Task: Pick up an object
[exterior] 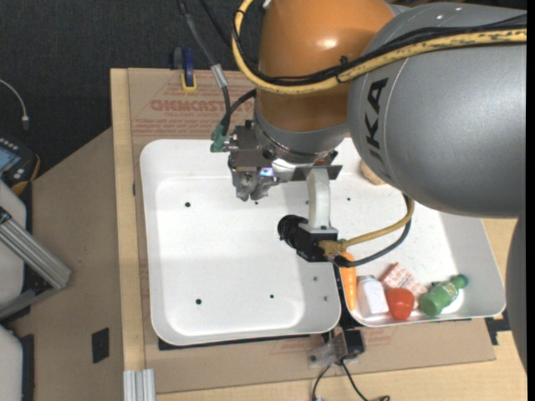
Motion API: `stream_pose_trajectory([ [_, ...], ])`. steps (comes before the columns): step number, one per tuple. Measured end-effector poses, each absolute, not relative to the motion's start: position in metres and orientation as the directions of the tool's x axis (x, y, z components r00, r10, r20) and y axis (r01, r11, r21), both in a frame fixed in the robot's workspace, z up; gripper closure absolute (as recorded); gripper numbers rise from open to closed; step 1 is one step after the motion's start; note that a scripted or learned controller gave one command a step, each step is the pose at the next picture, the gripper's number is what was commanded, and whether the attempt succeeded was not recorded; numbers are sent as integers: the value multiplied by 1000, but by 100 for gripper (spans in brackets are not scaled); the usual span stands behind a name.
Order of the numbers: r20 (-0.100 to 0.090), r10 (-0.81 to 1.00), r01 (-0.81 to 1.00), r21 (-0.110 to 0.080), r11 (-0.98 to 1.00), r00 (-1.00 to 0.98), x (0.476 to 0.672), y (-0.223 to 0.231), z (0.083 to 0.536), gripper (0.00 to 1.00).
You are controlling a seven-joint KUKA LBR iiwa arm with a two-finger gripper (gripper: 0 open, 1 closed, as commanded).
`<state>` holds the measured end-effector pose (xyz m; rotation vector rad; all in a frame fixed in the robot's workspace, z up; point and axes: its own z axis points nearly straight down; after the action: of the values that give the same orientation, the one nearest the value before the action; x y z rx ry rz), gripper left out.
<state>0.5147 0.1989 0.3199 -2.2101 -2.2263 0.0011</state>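
Here the grey arm point(451, 107) reaches over the left bin point(180, 299), and its hand point(252, 192) hangs above that bin's far half, close to the back wall. Whether the hand is open or closed cannot be told from this angle; nothing shows between its tips.

The objects lie in the near corner of the right bin point(489, 261), well apart from the hand, across the wall shared by the bins. Just beside that shared wall lies an orange carrot-like piece point(348, 280), its long axis running roughly from far to near. Next to it stands a white block point(372, 296), then a red rounded object point(401, 303) touching it. A green bottle point(440, 296) lies on its side farthest from the left bin, its long axis slanting, the cap end pointing away and up toward the far right. A small pinkish packet point(395, 273) sits just behind the red object.
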Motion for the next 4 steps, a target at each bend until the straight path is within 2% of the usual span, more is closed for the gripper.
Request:
stream_pose_trajectory([
  [1,-2,1000,1000,-10,3,-3,485,216,248,100],
  [2,1,1000,1000,7,0,0,542,215,287,100],
  [3,1,1000,1000,1,-2,2,531,210,79,100],
  [4,3,1000,1000,16,-5,5,535,156,237,100],
])
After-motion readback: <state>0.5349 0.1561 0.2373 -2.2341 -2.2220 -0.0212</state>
